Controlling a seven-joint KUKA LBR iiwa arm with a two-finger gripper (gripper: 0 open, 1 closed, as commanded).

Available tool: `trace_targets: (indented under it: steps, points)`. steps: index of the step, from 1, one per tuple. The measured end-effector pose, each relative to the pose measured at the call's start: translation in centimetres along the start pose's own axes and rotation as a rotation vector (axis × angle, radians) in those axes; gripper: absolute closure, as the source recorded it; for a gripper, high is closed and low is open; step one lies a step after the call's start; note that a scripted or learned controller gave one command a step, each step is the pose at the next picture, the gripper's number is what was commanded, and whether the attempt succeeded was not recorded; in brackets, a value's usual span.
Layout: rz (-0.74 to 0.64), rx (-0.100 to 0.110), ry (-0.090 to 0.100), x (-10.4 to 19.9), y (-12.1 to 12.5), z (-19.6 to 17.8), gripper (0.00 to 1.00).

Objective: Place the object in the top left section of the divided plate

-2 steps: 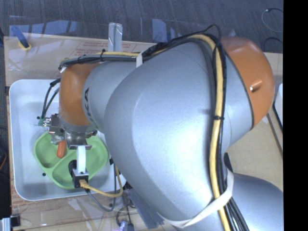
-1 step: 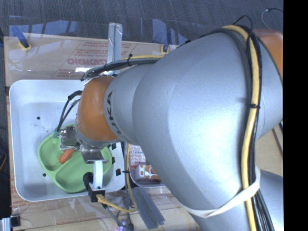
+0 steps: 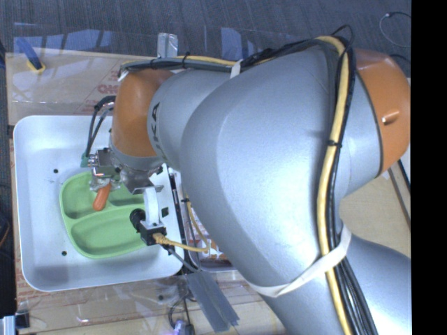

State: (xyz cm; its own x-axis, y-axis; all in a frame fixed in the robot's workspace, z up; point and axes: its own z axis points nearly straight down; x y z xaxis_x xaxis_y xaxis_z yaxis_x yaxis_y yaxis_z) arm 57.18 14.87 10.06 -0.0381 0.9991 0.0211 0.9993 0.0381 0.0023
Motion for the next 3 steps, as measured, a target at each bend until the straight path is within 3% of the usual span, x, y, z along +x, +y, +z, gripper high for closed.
trace_targets:
  steps: [1,2,3]
  points:
    - [-0.118,0.009,-0.013,0.9,3.2,0.2,1.00]
    - [-0.116,0.007,-0.019,0.5,3.1,0.8,0.00]
    - [0.068,0.003,-0.021,-0.6,5.5,-14.0,0.00]
